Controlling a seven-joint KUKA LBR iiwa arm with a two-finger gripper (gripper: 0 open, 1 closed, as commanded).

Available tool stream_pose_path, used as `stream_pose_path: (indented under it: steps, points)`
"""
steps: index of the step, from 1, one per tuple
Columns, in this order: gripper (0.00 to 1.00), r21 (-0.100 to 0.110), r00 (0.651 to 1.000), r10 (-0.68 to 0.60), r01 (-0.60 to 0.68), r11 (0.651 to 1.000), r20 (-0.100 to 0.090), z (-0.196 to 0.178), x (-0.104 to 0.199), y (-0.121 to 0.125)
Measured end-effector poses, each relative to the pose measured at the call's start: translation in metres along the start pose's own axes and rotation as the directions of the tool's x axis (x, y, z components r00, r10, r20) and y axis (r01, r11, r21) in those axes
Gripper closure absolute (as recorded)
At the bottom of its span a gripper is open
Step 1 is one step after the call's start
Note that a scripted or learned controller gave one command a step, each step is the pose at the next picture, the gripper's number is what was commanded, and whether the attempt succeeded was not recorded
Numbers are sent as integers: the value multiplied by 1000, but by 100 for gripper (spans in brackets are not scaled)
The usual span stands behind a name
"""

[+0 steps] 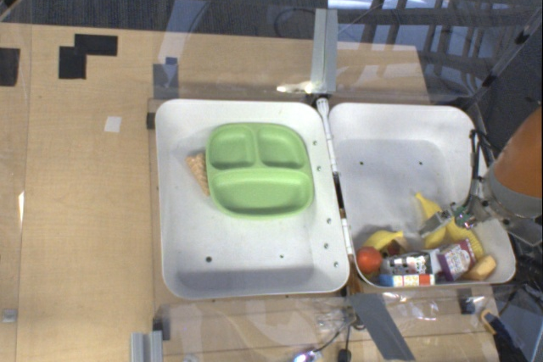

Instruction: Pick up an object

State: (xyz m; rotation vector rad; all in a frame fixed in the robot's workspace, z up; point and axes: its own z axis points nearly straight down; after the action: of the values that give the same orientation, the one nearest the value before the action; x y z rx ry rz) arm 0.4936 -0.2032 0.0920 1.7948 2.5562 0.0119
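Observation:
The right bin (pixel 399 140) holds a heap of small things in its near right corner: a red ball-like fruit (pixel 369 259), a yellow piece (pixel 387 240), a thin yellow banana-like piece (pixel 422 203), a small white, blue and red box (pixel 407 265), a purple packet (pixel 456 258) and a tan lump (pixel 484 268). My gripper (pixel 447 220) reaches in from the right and sits low over the heap, just above another yellow piece (pixel 456 236). The arm's orange band (pixel 519 165) shows at the right edge. I cannot make out anything held.
The left bin (pixel 174 216) carries a green divided plate (pixel 257 169) with a tan cracker-like piece (pixel 198 172) tucked under its left side. A metal divider (pixel 333 174) runs between the bins. Cables hang by the right bin's far right side.

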Motion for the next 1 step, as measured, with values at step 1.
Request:
stream_pose_path:
  steps: [1]
  points:
    - [100,-6,1000,1,-1,1000,2,-11,0,3]
